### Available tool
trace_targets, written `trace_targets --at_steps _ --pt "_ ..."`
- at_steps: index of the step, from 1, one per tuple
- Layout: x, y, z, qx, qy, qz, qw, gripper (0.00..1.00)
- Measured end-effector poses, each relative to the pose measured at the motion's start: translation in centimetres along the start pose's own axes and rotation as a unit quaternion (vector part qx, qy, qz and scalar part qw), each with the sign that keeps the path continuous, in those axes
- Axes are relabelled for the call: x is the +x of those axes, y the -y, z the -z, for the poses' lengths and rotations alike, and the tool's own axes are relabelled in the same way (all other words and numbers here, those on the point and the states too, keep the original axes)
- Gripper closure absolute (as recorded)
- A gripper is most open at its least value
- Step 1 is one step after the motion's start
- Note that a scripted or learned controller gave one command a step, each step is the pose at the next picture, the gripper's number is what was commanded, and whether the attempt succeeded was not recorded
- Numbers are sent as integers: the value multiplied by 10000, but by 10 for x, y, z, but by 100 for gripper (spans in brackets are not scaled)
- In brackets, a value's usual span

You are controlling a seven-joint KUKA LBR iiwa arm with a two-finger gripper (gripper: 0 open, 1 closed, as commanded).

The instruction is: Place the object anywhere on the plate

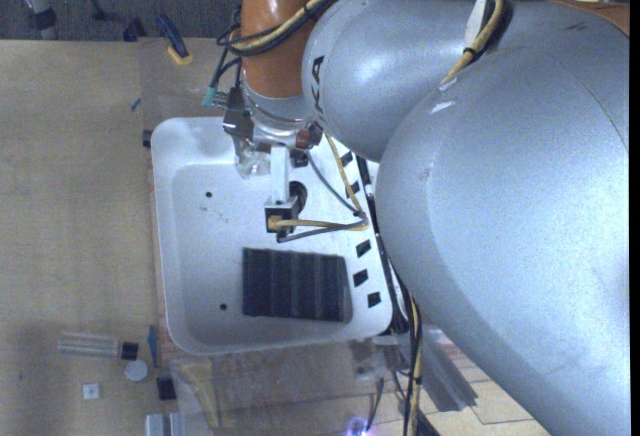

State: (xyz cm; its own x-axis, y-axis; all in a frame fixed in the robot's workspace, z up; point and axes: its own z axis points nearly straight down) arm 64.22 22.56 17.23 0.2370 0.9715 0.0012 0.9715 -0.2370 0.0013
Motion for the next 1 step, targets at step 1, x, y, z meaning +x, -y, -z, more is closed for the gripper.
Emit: trace_targets --at_steps 1 --pt "-80 55 -31 35 18 -1912 9816 100"
